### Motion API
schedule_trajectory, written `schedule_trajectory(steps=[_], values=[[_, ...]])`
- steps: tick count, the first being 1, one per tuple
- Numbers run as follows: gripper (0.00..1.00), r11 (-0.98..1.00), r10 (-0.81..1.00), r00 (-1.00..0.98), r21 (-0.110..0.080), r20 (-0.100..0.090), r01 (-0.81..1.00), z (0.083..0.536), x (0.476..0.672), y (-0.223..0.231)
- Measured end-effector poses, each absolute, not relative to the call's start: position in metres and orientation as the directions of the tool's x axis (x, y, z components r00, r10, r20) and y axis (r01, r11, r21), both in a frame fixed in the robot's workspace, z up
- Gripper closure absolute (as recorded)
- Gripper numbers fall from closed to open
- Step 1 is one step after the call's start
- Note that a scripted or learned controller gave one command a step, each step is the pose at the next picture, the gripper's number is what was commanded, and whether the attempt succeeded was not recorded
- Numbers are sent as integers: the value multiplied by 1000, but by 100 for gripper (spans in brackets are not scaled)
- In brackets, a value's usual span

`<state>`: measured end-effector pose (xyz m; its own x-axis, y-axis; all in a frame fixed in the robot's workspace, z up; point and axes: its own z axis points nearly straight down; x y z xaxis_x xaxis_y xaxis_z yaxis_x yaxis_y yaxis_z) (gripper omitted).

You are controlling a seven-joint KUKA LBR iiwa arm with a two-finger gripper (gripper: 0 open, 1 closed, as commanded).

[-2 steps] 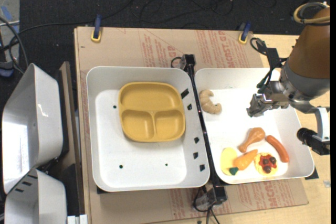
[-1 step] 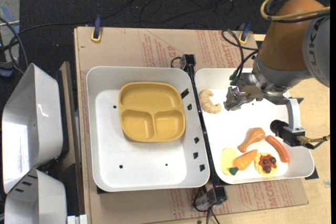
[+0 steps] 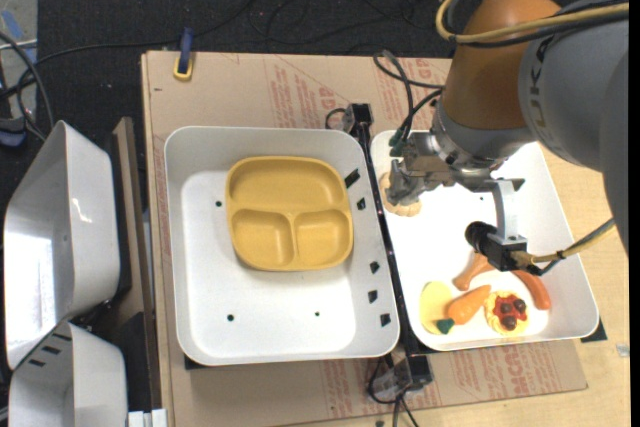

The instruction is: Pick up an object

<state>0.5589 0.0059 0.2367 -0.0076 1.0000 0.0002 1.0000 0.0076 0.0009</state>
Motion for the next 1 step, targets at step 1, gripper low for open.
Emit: schedule_trajectory(steps=[1], values=[[100, 8, 1000, -8, 3, 1, 1000, 236, 582, 52]])
